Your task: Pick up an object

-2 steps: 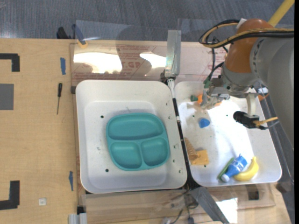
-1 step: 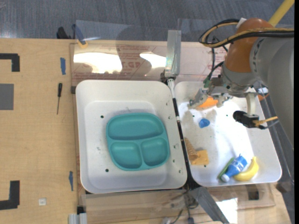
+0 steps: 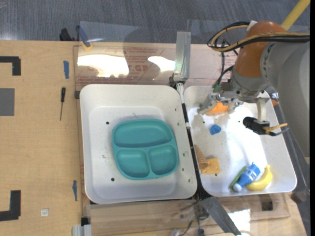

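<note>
Well, the pincer [image 3: 220, 101] is low at the far end of the right bin [image 3: 241, 146], just above an orange thing [image 3: 219, 109]. I cannot tell if it grips it. Nothing looks lifted yet.

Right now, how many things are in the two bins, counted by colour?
Teal: 1, plate
Orange: 1, orange bit
Blue: 2, blue bit and tube
Tan: 1, block
Yellow: 1, banana
Total: 6
</note>
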`<state>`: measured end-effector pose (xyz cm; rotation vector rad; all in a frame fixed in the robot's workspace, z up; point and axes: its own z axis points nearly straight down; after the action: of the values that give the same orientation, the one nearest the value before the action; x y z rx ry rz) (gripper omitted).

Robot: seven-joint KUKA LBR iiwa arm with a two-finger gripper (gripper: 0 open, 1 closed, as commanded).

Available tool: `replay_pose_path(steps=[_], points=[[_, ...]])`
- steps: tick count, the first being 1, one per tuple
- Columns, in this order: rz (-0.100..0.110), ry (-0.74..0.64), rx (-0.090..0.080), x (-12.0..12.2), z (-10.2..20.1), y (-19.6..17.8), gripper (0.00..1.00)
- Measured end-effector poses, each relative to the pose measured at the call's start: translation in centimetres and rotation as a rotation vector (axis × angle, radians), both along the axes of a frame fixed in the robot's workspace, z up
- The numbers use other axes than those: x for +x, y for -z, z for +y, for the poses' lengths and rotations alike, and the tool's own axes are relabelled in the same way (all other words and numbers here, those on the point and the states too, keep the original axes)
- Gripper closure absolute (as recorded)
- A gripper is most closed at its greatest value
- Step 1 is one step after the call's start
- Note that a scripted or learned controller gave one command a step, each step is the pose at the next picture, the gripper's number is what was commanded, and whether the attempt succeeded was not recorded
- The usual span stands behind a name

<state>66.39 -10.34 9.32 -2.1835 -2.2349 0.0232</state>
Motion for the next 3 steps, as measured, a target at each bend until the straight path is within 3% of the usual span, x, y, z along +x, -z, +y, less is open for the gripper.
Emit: replay_pose_path(steps=[1,2,3], points=[[0.013,-0.001,0.003,-0.4,0.3,0.1,1.0],[-0.035,0.048,-0.003,0.6,2.3,-9.8,1.0],[-0.024,0.049,-0.003,0.3,2.3,-9.2,0.0]])
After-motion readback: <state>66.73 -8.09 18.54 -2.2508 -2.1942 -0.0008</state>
